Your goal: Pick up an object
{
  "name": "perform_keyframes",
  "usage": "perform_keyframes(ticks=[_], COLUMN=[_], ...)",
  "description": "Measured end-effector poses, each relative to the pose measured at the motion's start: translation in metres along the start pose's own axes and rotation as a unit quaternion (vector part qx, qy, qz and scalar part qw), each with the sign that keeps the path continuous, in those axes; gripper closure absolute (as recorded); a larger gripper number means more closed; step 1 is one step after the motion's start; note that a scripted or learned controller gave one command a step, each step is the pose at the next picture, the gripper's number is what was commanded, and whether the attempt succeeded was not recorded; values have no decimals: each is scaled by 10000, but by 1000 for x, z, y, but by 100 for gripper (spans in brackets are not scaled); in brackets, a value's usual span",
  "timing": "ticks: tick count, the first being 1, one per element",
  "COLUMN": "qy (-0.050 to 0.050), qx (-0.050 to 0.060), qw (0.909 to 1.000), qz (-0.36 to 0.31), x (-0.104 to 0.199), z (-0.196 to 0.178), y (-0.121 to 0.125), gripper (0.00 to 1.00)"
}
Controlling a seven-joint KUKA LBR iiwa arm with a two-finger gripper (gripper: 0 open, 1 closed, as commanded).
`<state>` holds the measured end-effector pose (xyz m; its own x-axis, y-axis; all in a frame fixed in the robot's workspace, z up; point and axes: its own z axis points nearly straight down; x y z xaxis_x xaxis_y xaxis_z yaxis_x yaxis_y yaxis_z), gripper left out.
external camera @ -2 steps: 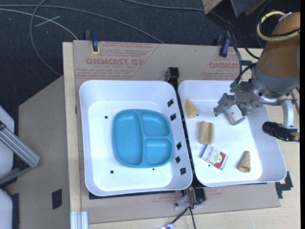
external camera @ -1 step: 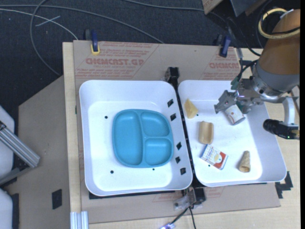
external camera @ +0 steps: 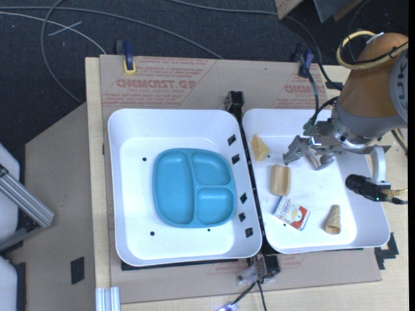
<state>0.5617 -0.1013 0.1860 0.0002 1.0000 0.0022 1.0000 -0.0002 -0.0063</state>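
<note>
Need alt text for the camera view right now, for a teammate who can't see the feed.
The arm's hand hangs open over the right bin, holding nothing, above four small items: a yellow wedge, a tan block, a red-and-white packet and a cone. The left bin holds a blue divided plate.

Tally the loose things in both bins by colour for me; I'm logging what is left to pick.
Blue: 1, the divided plate in the left bin.
Tan or yellowish: 3, the wedge-shaped piece, the tan block and the cone-shaped piece, all in the right bin.
White, red and blue: 1, the small packet, also in the right bin.
Total: 5.
</note>
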Motion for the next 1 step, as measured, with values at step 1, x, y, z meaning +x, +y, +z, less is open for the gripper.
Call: perform_keyframes(ticks=[1], qy=[0], qx=[-12], qw=[10000], qz=[-1], x=[9], z=[57], y=[0], gripper=[0])
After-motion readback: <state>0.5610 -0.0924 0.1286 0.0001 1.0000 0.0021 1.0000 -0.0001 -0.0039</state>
